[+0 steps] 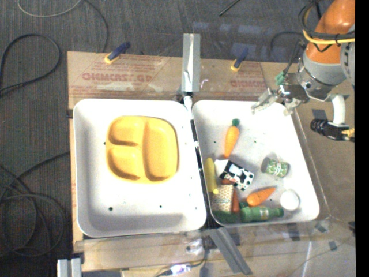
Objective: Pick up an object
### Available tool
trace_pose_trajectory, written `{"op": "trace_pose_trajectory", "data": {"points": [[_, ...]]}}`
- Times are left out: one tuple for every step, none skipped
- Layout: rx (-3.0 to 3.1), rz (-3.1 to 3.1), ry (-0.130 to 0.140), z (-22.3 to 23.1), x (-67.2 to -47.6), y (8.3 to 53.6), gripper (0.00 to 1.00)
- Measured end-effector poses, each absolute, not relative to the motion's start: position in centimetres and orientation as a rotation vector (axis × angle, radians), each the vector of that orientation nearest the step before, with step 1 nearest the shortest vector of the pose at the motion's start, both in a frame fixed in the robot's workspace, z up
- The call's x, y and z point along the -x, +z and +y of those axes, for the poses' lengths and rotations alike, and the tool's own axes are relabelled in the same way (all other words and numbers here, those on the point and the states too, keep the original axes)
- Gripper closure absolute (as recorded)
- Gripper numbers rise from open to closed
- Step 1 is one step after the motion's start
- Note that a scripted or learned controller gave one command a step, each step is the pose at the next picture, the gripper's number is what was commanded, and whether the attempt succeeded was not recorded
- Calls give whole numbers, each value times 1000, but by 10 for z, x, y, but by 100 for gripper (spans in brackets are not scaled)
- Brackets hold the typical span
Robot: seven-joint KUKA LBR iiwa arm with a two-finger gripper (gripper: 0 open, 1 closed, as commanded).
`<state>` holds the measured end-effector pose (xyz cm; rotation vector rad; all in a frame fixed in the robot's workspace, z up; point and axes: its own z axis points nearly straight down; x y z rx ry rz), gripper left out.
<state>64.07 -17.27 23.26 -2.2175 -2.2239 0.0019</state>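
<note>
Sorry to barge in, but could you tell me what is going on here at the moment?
The grey arm's gripper hangs open over the far rim of the right bin, holding nothing. That bin holds a carrot, a green bottle and other small items. The left bin holds a yellow divided tray. Nothing has been picked up yet.

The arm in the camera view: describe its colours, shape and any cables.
The arm has a rounded orange band above a grey wrist section, with yellow and dark cables looped around it. A white part and a black fitting sit on its lower right. Its hand is small, pale and metallic, with thin fingers.
</note>
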Motion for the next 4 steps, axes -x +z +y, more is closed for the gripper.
{"op": "trace_pose_trajectory", "data": {"points": [[2157, -2293, 1, -125, -670, 90, 0], [2157, -2298, 2, -125, -671, 101, 100], [2142, -2299, 1, -104, -669, 197, 100], [1994, -2428, 6, -146, -665, 142, 100]]}}
